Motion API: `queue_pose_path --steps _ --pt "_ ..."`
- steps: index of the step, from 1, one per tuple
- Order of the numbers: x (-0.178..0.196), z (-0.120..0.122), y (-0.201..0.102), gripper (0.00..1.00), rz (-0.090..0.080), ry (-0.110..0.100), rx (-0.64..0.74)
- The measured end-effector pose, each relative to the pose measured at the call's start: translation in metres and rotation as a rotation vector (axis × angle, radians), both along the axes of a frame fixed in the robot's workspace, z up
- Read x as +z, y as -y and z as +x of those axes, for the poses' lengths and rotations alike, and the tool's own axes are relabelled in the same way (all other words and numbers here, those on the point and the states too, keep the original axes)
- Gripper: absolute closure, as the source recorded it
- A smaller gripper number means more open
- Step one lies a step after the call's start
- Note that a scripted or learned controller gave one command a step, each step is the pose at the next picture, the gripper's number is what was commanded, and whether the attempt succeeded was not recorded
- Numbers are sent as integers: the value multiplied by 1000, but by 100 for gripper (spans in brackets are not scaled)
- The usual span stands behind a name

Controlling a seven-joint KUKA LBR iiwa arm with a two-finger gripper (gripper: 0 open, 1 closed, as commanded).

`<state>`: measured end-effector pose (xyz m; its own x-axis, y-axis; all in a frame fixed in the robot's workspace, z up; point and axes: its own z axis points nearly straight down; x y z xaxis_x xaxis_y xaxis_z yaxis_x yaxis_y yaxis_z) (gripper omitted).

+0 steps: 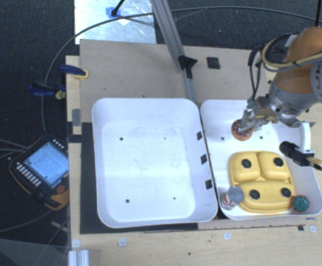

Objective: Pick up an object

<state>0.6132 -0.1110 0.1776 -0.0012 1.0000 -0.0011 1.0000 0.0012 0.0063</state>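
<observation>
Rightward, white bin (260, 112) with yellow tray (260, 182), green ball (300, 204), brown round object (241, 129) under fingers (246, 119), grip unclear.

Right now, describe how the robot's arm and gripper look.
The arm is grey metal with a rounded orange band above the wrist. Black and yellowish cables loop around that band and trail down beside the wrist. The gripper is a slim, pale metallic piece with narrow fingers. A black fitting with a cable juts out below the arm.
</observation>
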Motion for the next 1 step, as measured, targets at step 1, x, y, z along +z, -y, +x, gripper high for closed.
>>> queue_pose_path --steps 1 --pt "44 1 -2 100 0 0 3"
